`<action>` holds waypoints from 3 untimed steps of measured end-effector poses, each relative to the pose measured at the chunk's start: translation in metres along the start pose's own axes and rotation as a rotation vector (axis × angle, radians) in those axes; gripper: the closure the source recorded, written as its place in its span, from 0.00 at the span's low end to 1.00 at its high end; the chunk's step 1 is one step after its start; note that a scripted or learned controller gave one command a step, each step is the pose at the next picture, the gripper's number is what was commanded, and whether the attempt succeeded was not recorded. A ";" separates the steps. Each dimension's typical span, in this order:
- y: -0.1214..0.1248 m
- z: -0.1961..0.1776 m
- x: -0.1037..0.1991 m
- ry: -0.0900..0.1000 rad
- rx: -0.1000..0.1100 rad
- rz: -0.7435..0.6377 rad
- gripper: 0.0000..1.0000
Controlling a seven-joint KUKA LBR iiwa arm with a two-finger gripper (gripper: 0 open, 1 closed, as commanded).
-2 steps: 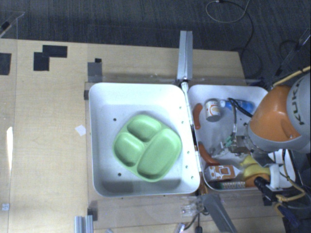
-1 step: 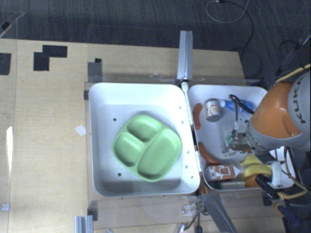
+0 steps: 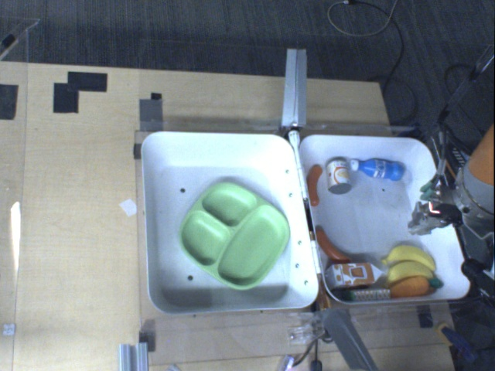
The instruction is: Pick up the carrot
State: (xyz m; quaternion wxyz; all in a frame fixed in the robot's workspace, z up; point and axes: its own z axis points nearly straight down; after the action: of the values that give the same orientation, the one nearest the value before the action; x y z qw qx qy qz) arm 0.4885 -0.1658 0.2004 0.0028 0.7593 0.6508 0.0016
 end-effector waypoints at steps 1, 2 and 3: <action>0.006 0.012 -0.031 0.000 0.002 0.171 1.00; 0.013 -0.046 0.010 0.001 0.000 0.090 1.00; 0.075 -0.028 -0.013 -0.001 0.003 0.559 1.00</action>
State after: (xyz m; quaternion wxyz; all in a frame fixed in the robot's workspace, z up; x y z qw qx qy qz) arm 0.5601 -0.1897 0.2286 0.0014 0.9092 0.4163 0.0008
